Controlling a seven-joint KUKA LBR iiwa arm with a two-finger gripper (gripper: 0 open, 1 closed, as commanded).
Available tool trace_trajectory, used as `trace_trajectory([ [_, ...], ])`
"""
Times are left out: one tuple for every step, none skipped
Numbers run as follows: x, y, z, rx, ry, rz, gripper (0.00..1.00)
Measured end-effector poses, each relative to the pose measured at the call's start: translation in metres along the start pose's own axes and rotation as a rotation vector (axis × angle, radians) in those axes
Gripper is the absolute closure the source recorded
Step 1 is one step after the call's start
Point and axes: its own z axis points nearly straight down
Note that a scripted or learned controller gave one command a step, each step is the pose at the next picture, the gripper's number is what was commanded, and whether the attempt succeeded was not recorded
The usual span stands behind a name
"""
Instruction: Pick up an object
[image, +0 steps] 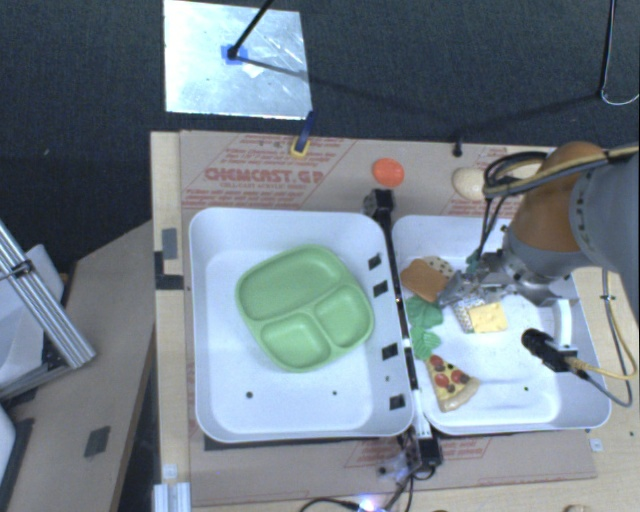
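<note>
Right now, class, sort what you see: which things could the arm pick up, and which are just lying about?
Job:
gripper
bread
cheese
pizza slice
lettuce

Lying about:
green tray
left bin
orange knob
foil sheet

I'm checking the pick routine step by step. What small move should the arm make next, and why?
Probably a short drop straight down. The gripper sits low in the right bin, between the bread slice and the cheese square, with nothing visibly between its fingers. The pizza slice lies farther off.
</note>
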Motion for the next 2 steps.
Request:
trace_trajectory([
  [0.000,0.001,-0.013,-0.005,-0.001,0.000,1.00],
  [-0.003,0.003,-0.077,-0.009,-0.002,-0.002,1.00],
])
